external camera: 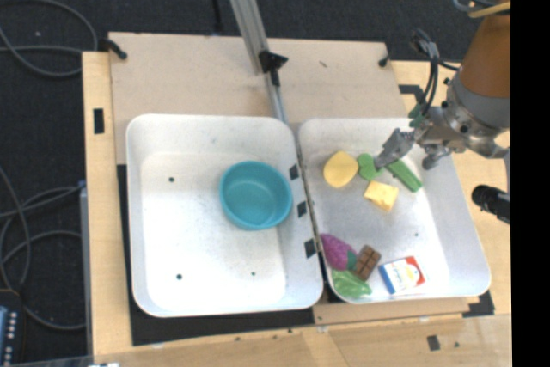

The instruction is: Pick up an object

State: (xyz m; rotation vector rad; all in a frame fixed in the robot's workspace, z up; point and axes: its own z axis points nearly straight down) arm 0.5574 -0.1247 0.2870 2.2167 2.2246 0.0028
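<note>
Reaching in from the right, the gripper [411, 152] hangs over the right bin [455, 245] with its two fingers spread apart and nothing between them, just above a green piece [404, 174]. Left of it lies a yellow lemon-like object [340, 169]; a yellow block [381, 196] sits nearer.

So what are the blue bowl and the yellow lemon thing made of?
The round blue bowl looks like plastic: one even colour, smooth with a soft sheen. The yellow lemon-shaped toy also seems to be plastic or rubber, as it is evenly yellow and smooth, but the picture is too small to be sure.
</note>
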